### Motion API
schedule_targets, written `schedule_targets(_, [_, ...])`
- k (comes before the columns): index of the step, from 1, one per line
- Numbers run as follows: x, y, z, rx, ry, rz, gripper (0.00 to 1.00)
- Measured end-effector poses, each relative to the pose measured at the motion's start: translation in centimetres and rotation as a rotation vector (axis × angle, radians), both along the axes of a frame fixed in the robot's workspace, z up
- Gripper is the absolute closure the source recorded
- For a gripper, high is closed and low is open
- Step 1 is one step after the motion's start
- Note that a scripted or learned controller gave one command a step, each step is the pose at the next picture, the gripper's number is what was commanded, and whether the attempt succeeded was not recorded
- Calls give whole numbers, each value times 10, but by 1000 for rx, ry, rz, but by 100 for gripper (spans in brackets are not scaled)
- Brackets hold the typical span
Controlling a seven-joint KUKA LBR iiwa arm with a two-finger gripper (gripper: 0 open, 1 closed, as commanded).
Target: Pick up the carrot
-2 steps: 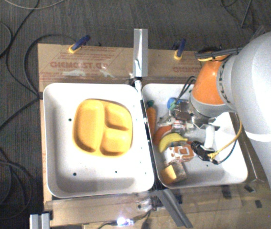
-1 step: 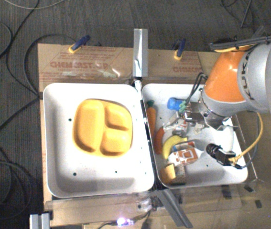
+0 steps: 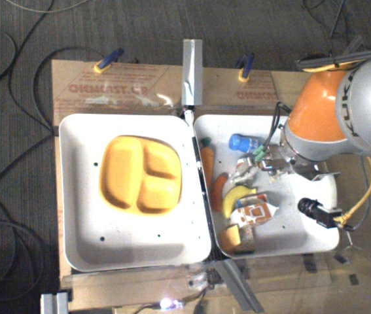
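The arm (image 3: 332,113) overhangs the right bin (image 3: 316,237); claw (image 3: 256,165) state unclear; carrot (image 3: 207,164) hugs the left wall.

A dark grey carpet (image 3: 106,18) covered the floor around the bench; thin pale and black cables (image 3: 21,5) looped across it at the top and down the left side. A brown cardboard sheet (image 3: 126,87) with faded red lettering lay under the bins; two blue-and-yellow clamps (image 3: 108,60) pinned its far edge, and an upright metal bar (image 3: 192,70) stood between them.
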State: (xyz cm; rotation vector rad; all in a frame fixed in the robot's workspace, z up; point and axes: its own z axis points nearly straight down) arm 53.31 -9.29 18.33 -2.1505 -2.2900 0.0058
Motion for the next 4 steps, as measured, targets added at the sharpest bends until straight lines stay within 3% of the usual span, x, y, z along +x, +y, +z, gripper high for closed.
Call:
schedule_targets(1, [-41, -19, -89, -7, -29, 312, 0])
schedule_targets(2, [-41, -19, -89, -7, -29, 312, 0])
schedule_targets(3, [1, -30, -90, -1, -18, 270, 0])
schedule_targets(4, [76, -63, -90, -5, -21, 208, 0])
